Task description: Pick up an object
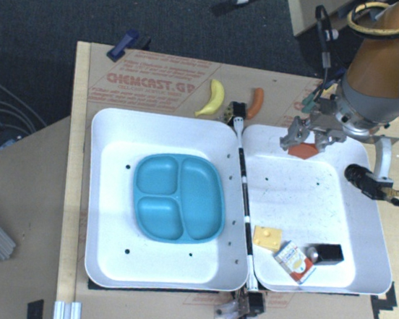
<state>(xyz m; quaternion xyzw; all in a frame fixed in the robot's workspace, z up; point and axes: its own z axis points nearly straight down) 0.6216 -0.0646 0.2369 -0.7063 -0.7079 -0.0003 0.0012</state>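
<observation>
**Pincer over the far edge of the right bin, red piece at its tips**

My pincer [306, 136] hangs over the far edge of the right bin [364, 235], and a small red object [305, 151] sits right at my fingertips; it seems to lie between them, though I cannot tell for sure whether I grip it or how far my fingers are spread. Well away from my pincer, toward the near rim of the same bin, lie a yellow cheese wedge [268, 238], a small printed packet [292, 260] and a black block [327, 254], close together. Across the divider from me, the left bin [102, 237] carries a blue sectioned plate [178, 197]. On the counter [151, 83] beyond the bins, off to my side, rest a banana [212, 99] and an orange carrot-like piece [255, 103].
</observation>
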